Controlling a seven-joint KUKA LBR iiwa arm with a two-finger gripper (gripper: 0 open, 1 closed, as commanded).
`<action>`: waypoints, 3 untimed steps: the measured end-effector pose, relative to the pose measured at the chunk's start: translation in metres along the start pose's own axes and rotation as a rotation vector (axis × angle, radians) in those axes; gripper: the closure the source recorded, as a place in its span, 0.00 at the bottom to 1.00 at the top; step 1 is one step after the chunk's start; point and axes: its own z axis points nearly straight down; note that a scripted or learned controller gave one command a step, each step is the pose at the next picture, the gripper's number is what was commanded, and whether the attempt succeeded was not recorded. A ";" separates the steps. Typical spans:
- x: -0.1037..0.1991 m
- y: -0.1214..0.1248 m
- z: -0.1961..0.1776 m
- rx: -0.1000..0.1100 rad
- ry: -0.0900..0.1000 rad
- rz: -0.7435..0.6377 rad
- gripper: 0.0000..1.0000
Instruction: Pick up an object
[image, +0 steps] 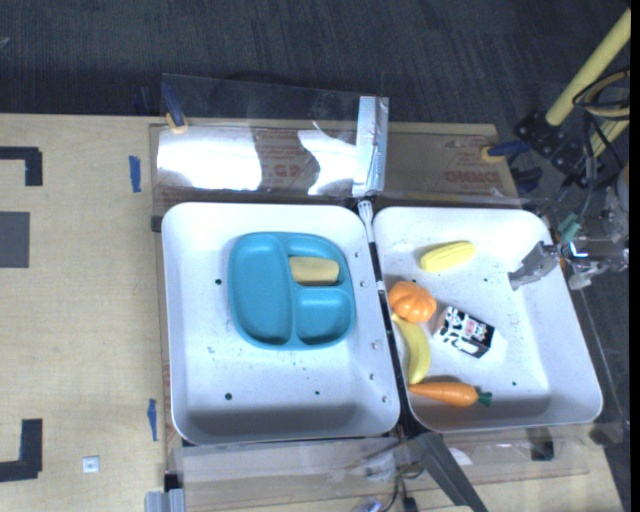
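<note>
The right bin (560, 385) holds a yellow oblong piece (447, 256) near its back, an orange round fruit (412, 301), a banana (416, 352), a carrot (446, 393) at the front, and a black-and-white packet (467, 331). My gripper (531, 266) hangs at the bin's right back edge, to the right of the yellow piece and apart from every object. Nothing shows in it. In the left bin (200, 390) a blue divided plate (268, 290) carries a tan-yellow block (314, 270) in its upper right compartment.
A clear plastic sheet and a metal bracket (371, 145) stand behind the bins. Cables and a yellow pole (590, 70) crowd the upper right beside the arm. The bins' shared rim (378, 300) runs between plate and fruit.
</note>
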 end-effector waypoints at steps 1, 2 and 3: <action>0.000 0.002 -0.045 -0.007 -0.003 0.075 0.00; 0.067 0.040 0.069 0.007 0.001 0.108 0.00; 0.028 0.022 0.171 -0.001 -0.001 0.120 0.00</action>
